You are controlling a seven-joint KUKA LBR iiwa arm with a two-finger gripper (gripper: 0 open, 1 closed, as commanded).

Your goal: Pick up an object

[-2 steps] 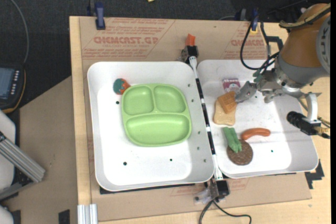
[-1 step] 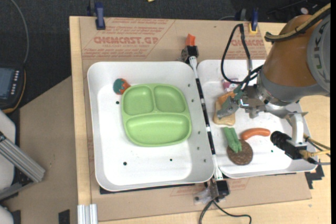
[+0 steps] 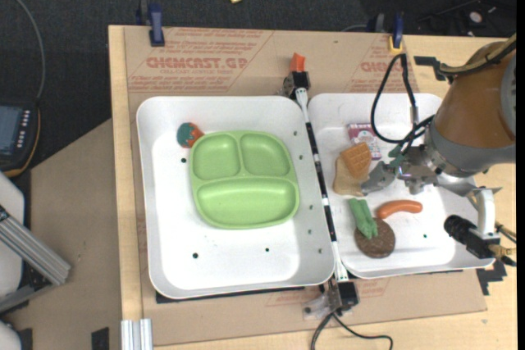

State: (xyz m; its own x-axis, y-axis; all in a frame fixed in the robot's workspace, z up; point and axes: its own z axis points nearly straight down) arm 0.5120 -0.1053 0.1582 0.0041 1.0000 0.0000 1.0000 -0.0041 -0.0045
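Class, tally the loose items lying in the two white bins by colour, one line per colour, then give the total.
Green: 2, the divided plate and the small green piece
Orange or red: 3, the block, the sausage, the ball
Brown: 1, the disc
Pink: 1, the packet
Total: 7

My bench (image 3: 246,53) is a brown board with red lettering, clamped along its far edge. Two shallow white bins lie on it side by side, the left bin (image 3: 164,242) touching the right bin (image 3: 426,254).
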